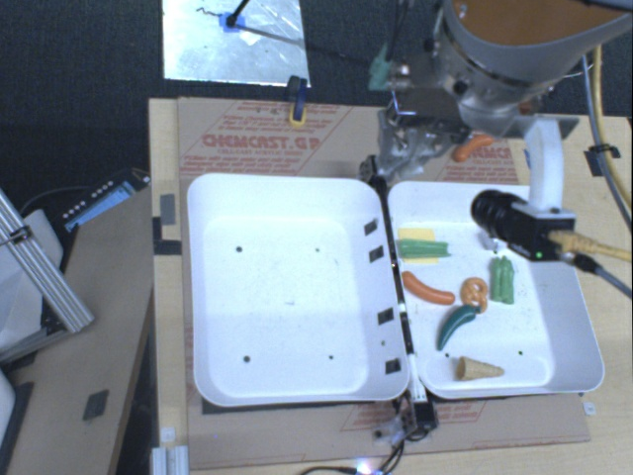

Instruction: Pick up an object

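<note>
Hand (410, 142) above right bin's (564, 305) far edge, grip unreadable; orange sausage (473, 147) just beside.

Two white bins (287, 191) were seen side by side. In the right bin, six small toy foods were counted: one sausage (427, 288), one pretzel (474, 291), one cone (479, 369), one corn cob (419, 240), and two green pods (503, 279).
</note>
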`<state>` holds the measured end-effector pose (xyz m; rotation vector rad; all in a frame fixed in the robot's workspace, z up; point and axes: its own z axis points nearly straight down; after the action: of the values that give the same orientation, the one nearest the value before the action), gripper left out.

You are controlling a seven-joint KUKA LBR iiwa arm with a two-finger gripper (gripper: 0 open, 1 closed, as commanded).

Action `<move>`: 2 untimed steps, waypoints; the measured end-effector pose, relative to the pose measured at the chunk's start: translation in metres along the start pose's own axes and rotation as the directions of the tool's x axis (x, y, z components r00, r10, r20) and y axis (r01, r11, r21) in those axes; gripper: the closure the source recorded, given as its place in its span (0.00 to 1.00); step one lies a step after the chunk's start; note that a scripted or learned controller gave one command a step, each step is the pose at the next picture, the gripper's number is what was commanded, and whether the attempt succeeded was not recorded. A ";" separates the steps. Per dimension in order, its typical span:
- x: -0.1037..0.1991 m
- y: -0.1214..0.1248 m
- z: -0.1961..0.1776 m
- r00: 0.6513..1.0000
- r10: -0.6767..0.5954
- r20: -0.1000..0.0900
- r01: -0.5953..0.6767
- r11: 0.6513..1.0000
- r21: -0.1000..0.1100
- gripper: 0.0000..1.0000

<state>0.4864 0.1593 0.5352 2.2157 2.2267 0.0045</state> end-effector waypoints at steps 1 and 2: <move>0.013 0.000 0.000 1.000 0.000 0.000 0.000 1.000 0.000 1.00; 0.030 0.000 0.000 1.000 0.000 0.000 0.000 1.000 0.000 1.00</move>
<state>0.4864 0.1893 0.5350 2.2154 2.2272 0.0042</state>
